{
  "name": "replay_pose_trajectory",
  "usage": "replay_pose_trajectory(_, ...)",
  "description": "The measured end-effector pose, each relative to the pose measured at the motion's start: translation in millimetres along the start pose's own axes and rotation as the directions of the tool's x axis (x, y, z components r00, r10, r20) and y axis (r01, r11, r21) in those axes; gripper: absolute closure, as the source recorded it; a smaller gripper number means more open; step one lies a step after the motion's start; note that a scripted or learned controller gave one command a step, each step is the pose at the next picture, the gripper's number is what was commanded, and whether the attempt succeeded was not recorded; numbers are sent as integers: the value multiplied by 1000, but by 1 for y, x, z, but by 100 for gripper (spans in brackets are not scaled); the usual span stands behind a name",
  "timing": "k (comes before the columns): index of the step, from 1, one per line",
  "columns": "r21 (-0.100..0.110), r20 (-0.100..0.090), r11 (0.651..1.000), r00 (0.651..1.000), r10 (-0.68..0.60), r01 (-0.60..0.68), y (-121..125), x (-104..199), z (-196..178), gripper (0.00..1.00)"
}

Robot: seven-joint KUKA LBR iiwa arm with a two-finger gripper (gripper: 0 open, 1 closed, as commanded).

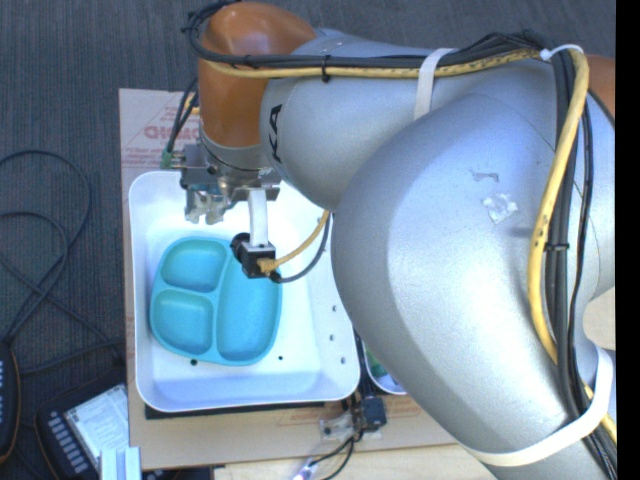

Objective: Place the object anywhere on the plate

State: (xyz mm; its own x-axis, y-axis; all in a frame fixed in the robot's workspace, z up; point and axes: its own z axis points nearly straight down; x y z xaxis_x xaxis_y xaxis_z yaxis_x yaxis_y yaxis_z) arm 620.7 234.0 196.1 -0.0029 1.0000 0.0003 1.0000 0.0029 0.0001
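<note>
Below, blue plate [215,303] long axis near-upright in white bin [300,368], end effector [208,208] above — grip state unclear

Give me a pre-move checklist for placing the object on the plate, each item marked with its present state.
1. Light blue three-compartment plastic plate lies flat inside the shallow white bin: ok.
2. Plate compartments free of other things: ok.
3. End effector sits above the plate's far edge: ok.
4. Object visible between the end effector's fingers: cannot tell.
5. Yellow cable with its black connector hangs over the plate's rim, may snag: not ok.
6. Grey arm hides the second bin: cannot tell.
</note>
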Motion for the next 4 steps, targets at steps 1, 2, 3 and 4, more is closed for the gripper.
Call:
replay_pose_trajectory(1, 1, 1, 1000, 1000, 2, -2, -29, -1, 98, 100)
replay_pose_trajectory(2, -11, -9, 1000, 1000, 0, 0, 36, -73, 104, 100)
replay_pose_trajectory(3, -23, -11, 1000, 1000, -2, 2, -14, -119, 102, 100)
replay_pose_trajectory(4, -3, -1, 1000, 1000, 0, 0, 41, -46, 33, 100)
